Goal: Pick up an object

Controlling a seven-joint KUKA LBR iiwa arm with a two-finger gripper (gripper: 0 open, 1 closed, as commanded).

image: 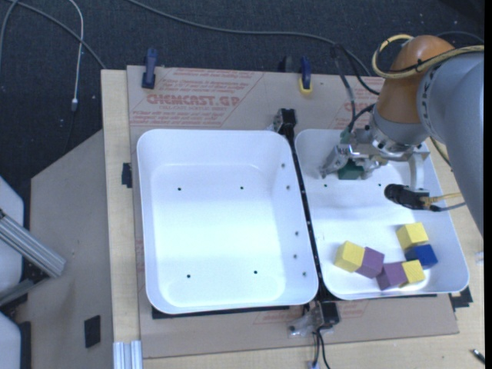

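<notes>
Gripper (347, 165) over far end of right bin (327, 206), shut on a green block (352, 171), other blocks (384, 261) yellow, purple, blue clustered at bin's near end, left bin (223, 294) alongside.

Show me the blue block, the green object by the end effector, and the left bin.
blue block (425, 255), camera view, its top face.
green object (351, 172), camera view, its visible side under the end effector (346, 160).
left bin (150, 141), camera view, its upper left rim.
</notes>
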